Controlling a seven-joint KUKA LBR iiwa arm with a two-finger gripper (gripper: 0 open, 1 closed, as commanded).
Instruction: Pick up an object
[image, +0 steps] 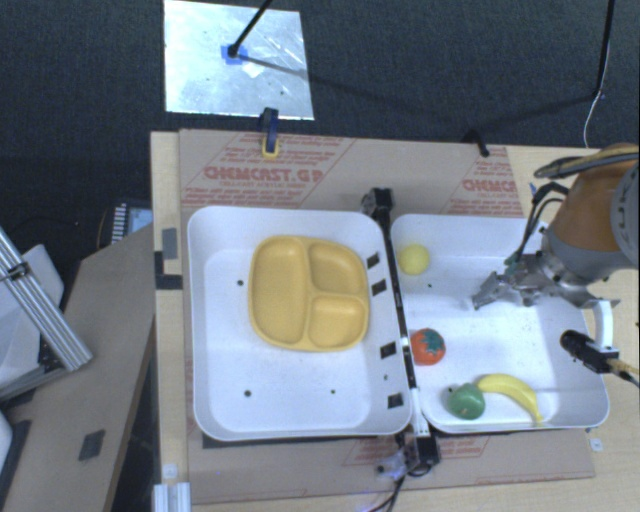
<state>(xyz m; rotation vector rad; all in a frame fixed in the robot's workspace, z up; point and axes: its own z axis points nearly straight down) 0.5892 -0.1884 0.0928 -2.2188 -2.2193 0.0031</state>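
The right white bin (460, 236) holds a small yellow ball (414, 260) near its far left corner, a red tomato (428, 346) by its left wall, a green apple (466, 401) and a yellow banana (512, 392) near its front edge. My gripper (492, 292) hangs over the middle of this bin, to the right of the ball and above the tomato. The grey arm with its orange band (592, 205) comes in from the right. Nothing shows between the fingers.
The left white bin (220, 400) carries a yellow divided plate (306, 292). A black divider clip strip (392, 300) runs between the bins. Cardboard (330, 165) lies under both bins, and a metal frame (35, 310) stands at the far left.
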